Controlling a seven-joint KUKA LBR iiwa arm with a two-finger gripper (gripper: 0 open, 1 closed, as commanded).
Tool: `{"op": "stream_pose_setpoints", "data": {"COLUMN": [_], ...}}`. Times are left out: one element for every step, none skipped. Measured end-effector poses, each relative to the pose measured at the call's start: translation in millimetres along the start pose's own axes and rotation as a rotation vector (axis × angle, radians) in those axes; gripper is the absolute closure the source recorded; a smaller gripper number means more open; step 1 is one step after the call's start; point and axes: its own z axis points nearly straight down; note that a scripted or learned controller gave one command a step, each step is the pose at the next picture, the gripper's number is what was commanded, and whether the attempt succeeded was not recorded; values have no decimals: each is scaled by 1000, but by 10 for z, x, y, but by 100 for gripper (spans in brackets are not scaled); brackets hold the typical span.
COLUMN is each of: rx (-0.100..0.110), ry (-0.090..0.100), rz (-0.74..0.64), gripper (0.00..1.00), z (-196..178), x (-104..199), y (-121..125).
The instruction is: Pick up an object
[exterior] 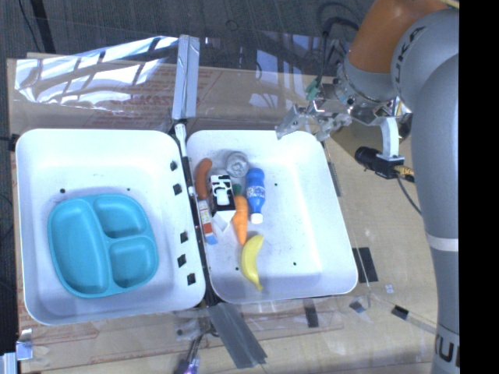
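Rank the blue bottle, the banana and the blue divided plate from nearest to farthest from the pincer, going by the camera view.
1. Blue bottle, in the right bin's upper middle, closest to the pincer at that bin's far rim.
2. Banana, lower in the right bin.
3. Blue divided plate, in the left bin, farthest.

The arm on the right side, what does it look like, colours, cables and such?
A thick, rounded grey arm with an orange band above the wrist. The gripper is a small grey metal assembly, with dark cables looping behind it.
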Motion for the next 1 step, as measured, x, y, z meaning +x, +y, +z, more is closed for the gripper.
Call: {"op": "stream_pose_setpoints", "data": {"rx": [-24], "ry": [-6], "rz": [-81], "gripper": [0], "z": [1244], "x": [412], "y": [-54]}}
